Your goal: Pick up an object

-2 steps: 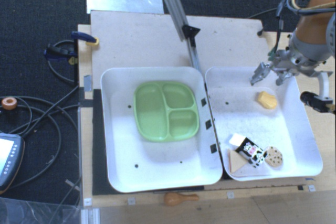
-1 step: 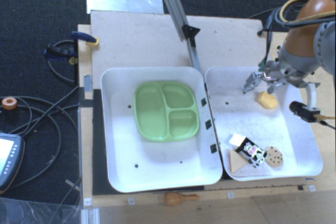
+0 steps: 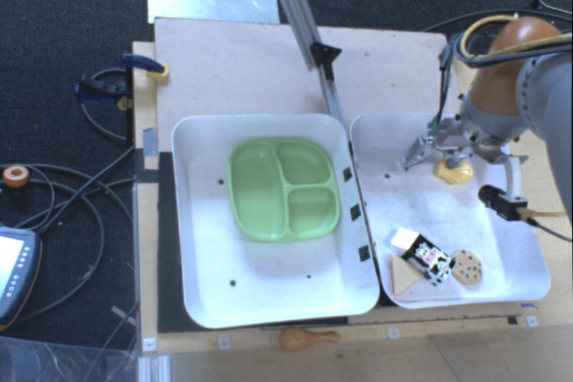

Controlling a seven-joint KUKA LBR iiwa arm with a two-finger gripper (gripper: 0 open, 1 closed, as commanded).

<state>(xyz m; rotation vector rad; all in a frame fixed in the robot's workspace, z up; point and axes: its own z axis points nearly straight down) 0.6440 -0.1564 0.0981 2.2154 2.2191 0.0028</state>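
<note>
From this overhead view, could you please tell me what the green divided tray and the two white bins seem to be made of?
The green tray looks like moulded plastic, matte to slightly glossy: uniform colour, rounded compartments. The left bin and the right bin look like thin formed white plastic, smooth with soft sheen and rounded rims, though painted metal cannot be ruled out.

The pale bench (image 3: 242, 67) bears two white bins — left bin (image 3: 192, 192), right bin (image 3: 537, 268) — side by side.

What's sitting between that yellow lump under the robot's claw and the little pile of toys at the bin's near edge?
Nothing: in the camera view, bare white bin floor separates the yellow lump from the black-and-white spotted carton and round cookie.
</note>
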